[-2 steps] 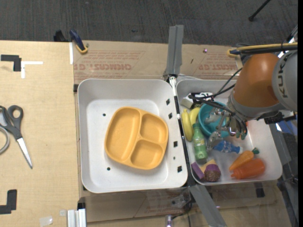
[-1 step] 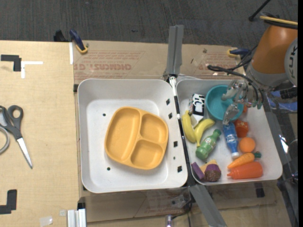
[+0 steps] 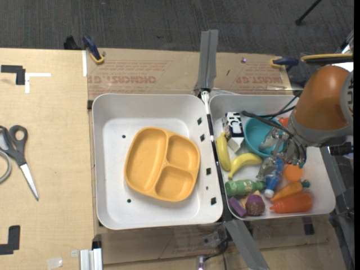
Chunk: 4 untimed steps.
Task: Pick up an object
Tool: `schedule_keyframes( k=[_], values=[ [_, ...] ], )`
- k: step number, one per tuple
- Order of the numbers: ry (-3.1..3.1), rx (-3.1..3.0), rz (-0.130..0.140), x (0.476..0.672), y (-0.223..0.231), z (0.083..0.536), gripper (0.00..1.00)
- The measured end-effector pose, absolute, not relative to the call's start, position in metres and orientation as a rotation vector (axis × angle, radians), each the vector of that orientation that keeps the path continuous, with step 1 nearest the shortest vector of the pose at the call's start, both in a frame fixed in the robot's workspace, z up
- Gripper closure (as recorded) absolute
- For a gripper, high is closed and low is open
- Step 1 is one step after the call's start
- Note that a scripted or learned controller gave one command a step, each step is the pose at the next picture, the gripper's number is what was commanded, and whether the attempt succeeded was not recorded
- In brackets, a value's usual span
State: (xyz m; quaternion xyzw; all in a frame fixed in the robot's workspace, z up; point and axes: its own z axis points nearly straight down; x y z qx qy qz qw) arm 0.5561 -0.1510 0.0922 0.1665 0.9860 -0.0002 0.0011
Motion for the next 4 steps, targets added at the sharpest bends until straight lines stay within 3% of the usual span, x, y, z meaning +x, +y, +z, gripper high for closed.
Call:
schedule_keyframes(
  k=[1,2,3,4],
  values=[
    [3.066,0.666,-0.001,0.628,-0.112,0.093,0.00],
    [3.047,0.745,-0.001,0.611,-0.173,0.093,0.00],
    [3.080,0.842,0.008,0.634,-0.185,0.090,0.00],
    [3.003,0.915,-0.001,0.564,-0.164,0.092,0.00]
  ],
)
